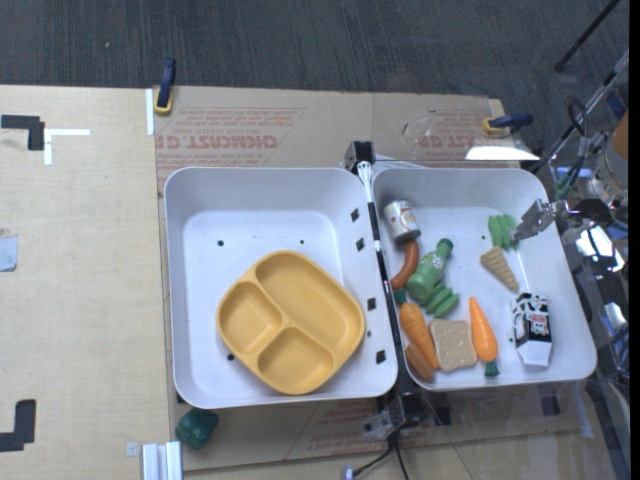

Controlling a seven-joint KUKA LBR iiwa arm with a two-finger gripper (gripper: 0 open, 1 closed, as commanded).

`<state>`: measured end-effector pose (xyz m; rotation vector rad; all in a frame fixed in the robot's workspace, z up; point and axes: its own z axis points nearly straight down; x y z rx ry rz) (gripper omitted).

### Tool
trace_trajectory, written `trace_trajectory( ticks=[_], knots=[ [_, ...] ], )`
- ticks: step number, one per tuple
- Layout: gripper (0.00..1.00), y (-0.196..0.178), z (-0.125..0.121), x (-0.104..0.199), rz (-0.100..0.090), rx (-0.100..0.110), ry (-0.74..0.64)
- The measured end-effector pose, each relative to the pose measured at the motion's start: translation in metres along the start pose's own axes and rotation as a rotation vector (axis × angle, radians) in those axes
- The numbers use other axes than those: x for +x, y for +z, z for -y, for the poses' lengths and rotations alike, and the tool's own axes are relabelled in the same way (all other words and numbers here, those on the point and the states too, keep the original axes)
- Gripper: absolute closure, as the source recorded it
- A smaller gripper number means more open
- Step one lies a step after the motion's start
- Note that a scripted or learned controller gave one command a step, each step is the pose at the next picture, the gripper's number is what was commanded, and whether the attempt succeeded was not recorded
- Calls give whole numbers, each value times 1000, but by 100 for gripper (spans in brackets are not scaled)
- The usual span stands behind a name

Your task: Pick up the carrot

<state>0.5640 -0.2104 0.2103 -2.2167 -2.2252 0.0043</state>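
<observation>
Camera view. Item: carrot (483, 331), lying in your right bin (560, 268) beside the bread slice (454, 345), untouched. A second orange piece (417, 334) lies left of the bread. Item: claw (530, 223), near the bin's far right rim, above the green piece (500, 230); you cannot tell its spread. Status: nothing lifted; approach, grasp and lift remain.

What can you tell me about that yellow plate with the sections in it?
The yellow plate is a rounded, plastic-looking tray with three compartments: two small and one larger. It lies flat, turned at an angle, in the left white bin, toward that bin's near side. Nothing sits on it, and it rests apart from the toy food in the other bin.
</observation>
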Motion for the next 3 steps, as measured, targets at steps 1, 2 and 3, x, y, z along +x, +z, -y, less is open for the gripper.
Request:
trace_trajectory(
  ticks=[1,2,3],
  knots=[
    [0,92,28,30,-2,0,25],
    [0,113,84,60,-2,-1,48],
    [100,104,82,59,-1,-3,54]
  ],
)
